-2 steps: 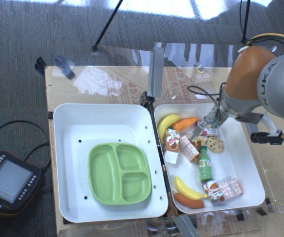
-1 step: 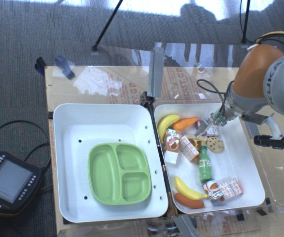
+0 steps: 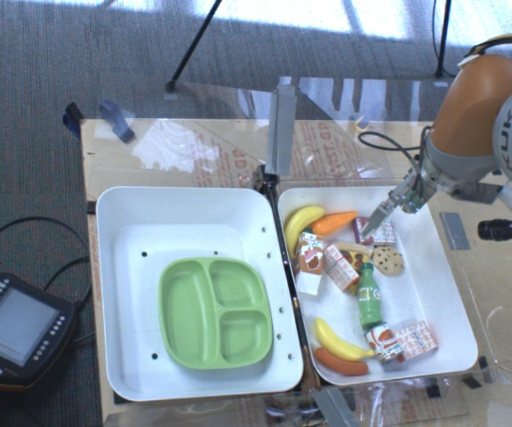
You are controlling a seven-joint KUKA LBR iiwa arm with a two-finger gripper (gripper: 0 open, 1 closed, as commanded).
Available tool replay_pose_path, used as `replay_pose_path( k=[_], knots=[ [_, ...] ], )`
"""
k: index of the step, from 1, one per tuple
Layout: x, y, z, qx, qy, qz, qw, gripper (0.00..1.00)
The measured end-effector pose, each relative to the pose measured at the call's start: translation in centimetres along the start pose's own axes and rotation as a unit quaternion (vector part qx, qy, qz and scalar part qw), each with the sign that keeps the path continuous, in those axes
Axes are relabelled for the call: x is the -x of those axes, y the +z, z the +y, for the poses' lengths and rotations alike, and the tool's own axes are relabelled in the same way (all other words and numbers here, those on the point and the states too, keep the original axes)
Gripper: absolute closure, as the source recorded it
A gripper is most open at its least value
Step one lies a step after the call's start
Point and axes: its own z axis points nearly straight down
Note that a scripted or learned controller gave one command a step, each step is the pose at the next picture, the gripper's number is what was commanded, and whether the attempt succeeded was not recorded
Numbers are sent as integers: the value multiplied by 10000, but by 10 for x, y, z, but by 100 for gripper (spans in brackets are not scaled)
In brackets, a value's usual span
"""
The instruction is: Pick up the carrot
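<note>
The orange carrot (image 3: pixel 334 222) lies near the back of the right bin (image 3: pixel 443 283), between a yellow banana (image 3: pixel 300 224) and a small red packet (image 3: pixel 377 232). My gripper (image 3: pixel 372 227) slants down and to the left from the arm, its tip just right of the carrot and over the red packet. Its fingers look pressed together into one narrow tip, with nothing between them. The carrot lies free, a little apart from the tip.
The right bin also holds two small cartons (image 3: pixel 310 256), a green bottle (image 3: pixel 368 296), a cookie (image 3: pixel 387 260), a second banana (image 3: pixel 340 341), a sausage (image 3: pixel 340 363) and a juice box (image 3: pixel 404 340). A green divided plate (image 3: pixel 216 312) sits in the left bin (image 3: pixel 123 238).
</note>
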Motion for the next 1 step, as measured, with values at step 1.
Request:
replay_pose_path(
  k=[1],
  knots=[
    [22,-106,-43,1,-329,-8,9995,0]
  ],
)
